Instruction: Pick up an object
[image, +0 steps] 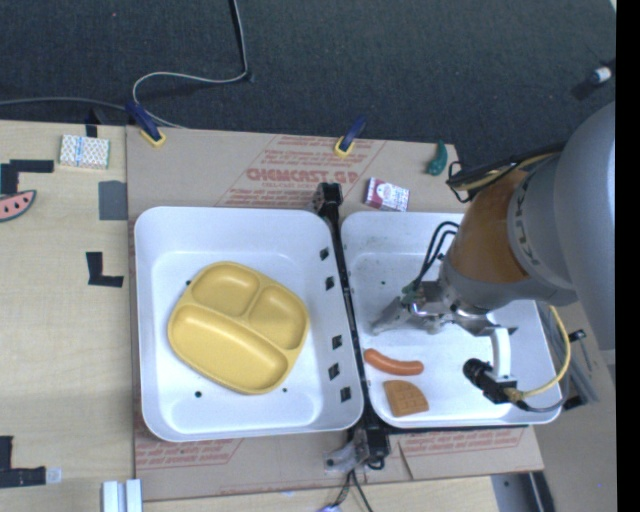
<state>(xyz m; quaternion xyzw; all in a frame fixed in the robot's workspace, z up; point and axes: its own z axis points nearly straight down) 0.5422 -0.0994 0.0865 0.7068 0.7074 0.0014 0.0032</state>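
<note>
A toy hot dog sausage (393, 363) lies in the right bin (380, 250), near its front left. A brown toast-like piece (405, 398) rests just in front of it. My gripper (398, 314) hangs low over the right bin, a little above and behind the sausage, pointing left. Its metal fingers (386, 321) look close together with nothing visible between them. A yellow divided tray (238, 325) sits in the left bin (160, 250).
The grey arm with its orange band (490, 235) covers the right bin's right half. A cable and black connector (482, 377) dangle near the bin's front right. A small packet (385, 194) lies on the cardboard behind the bins.
</note>
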